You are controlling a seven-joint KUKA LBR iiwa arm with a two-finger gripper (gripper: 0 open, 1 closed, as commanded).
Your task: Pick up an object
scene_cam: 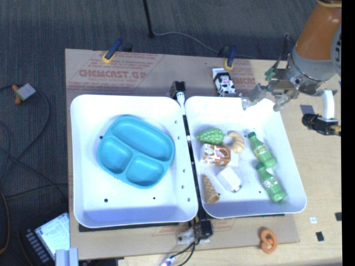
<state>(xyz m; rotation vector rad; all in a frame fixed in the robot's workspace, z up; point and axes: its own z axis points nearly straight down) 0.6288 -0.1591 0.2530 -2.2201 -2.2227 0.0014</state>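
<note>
My gripper (260, 100) hangs over the far rim of the right bin (291, 148), its two fingers spread open with nothing between them. Below it in that bin lie two green bottles (262, 150) (272, 184), a green grape bunch (211, 135), a croissant (236, 141), a brown and white pastry (215, 155), a white block (228, 179) and a waffle cone (209, 188). All of them rest on the bin floor, apart from the gripper.
The left bin (89, 204) bears a blue divided plate (135, 151). A pretzel (268, 239) lies on the bench in front of the right bin. Clamps (113, 50) (229, 56) and a small cow-print item (224, 82) sit behind the bins.
</note>
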